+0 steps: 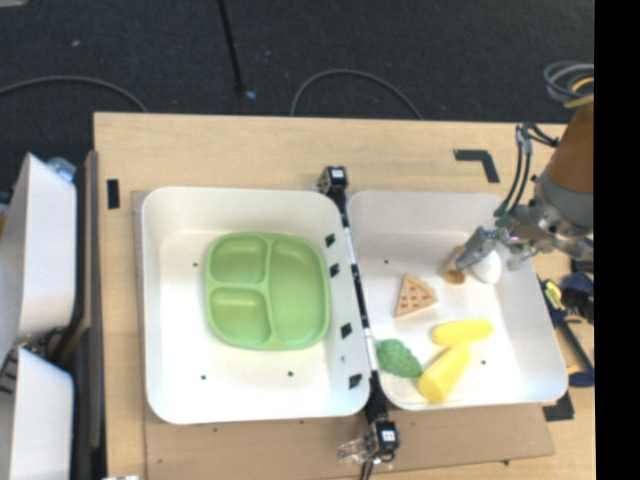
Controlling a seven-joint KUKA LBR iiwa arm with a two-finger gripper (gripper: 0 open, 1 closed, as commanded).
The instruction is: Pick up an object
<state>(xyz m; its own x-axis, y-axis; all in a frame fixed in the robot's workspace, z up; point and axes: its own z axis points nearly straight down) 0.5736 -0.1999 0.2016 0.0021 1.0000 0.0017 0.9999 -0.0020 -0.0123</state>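
Camera view, right bin (520,378): tool (478,260) low at the upper right, near a small white object (489,266) and a brown bit (455,274); grip state cannot be told. Pizza slice (414,295) just down-left of it; two yellow pieces (461,332) and green item (398,357) farther toward the near rim. Left bin: green tray (267,290).

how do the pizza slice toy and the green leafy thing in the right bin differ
The pizza slice is tan with red dots and a triangle; the green leafy piece is plain green and lumpy. The pizza slice lies out on the bin floor, apart from other things; the green leafy piece sits against the divider between the bins, close to a yellow piece. Both are small toy foods in the right bin.
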